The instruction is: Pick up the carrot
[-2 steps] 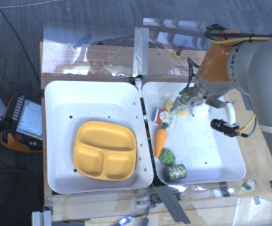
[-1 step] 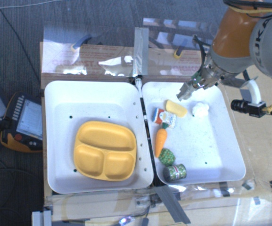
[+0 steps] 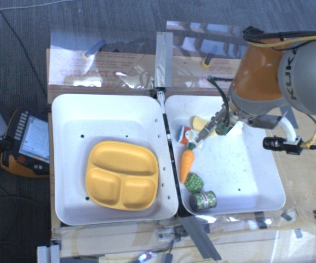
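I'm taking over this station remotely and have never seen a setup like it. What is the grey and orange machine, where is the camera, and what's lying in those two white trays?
The machine is a KUKA robot arm, grey with an orange band, reaching in from the right. The single camera is fixed above the bench and looks down at a slant. The arm ends in a two-finger gripper, low over the right bin. That bin holds the carrot, the thing to pick up, lying just below the gripper tip. Beside it are a small red and white item, a pale yellow piece, a green leafy toy vegetable and a green can on its side. The left bin holds a yellow divided plate. Nothing is visibly held.
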{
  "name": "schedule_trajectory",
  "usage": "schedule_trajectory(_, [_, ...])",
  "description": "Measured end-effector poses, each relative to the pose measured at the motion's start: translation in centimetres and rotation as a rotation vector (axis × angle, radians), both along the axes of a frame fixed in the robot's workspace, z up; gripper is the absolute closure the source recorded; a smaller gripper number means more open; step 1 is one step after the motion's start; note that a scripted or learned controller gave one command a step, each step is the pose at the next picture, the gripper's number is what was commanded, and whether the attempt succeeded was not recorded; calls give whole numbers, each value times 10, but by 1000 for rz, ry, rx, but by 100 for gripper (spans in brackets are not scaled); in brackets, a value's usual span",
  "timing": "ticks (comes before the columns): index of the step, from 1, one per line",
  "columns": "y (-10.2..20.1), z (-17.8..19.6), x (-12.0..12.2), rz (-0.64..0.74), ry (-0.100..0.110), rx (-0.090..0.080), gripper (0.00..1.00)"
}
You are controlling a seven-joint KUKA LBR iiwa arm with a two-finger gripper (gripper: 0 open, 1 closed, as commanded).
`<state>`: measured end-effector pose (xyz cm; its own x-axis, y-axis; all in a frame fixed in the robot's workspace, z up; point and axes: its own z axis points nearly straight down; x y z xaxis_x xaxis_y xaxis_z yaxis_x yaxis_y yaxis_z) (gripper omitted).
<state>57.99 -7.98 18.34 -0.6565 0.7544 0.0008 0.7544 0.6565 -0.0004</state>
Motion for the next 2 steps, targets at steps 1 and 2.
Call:
schedule_trajectory(1, [39,75,14,297,-4,0,100])
schedule_trajectory(2, [66,68,-21,287,-2,1,100])
